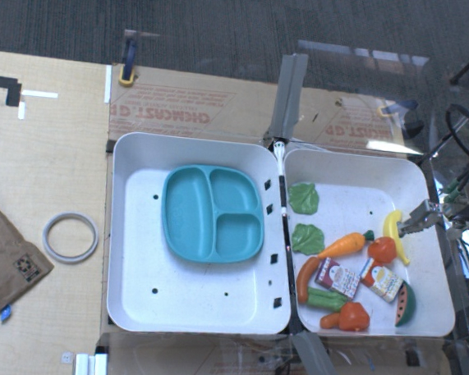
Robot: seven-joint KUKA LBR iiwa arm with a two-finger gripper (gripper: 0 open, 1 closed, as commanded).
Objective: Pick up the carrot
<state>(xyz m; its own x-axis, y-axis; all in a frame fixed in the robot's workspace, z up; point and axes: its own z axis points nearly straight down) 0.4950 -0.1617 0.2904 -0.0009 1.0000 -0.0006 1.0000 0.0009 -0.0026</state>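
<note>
The carrot (343, 245), orange with a small green top, lies tilted in the middle of the right bin (359, 174), its green end pointing up and right. It rests among other toy foods, touching a green leaf (307, 237) on its left. A grey part that looks like my gripper (419, 219) sits at the right bin's right rim, above a yellow banana (395, 234) and well right of the carrot. Nothing shows in its grasp.
Around the carrot lie a red tomato (383, 250), two small food boxes (337, 276), an orange sausage (306, 278), a green cucumber (326, 298), a red pepper (353, 316) and a watermelon slice (405, 304). The left bin (130, 238) holds a teal divided plate (213, 213).
</note>
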